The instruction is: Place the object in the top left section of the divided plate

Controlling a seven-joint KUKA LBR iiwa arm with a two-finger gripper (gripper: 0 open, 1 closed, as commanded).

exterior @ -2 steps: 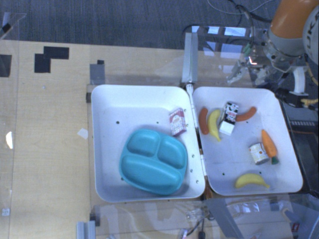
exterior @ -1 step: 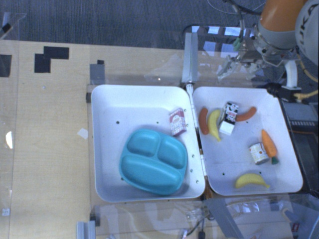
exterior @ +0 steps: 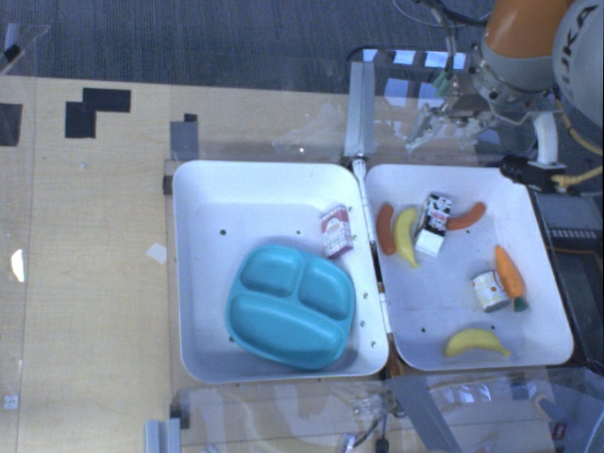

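Observation:
A blue divided plate (exterior: pixel 291 306) lies in the left bin (exterior: pixel 203 253), toward its front. A small red and white carton (exterior: pixel 336 231) lies just behind the plate's far right corner, near the wall between the bins. My gripper (exterior: pixel 439 119) hangs above the back edge of the right bin (exterior: pixel 547 347), well clear of everything inside it. Nothing shows in its grasp.
The right bin holds two red sausages (exterior: pixel 385 228) (exterior: pixel 465 216), two bananas (exterior: pixel 406 236) (exterior: pixel 477 343), a cow-patterned carton (exterior: pixel 436 212), a white block (exterior: pixel 429 243), a carrot (exterior: pixel 510 272) and a small can (exterior: pixel 490 291). A metal post (exterior: pixel 357 111) rises behind the bins.

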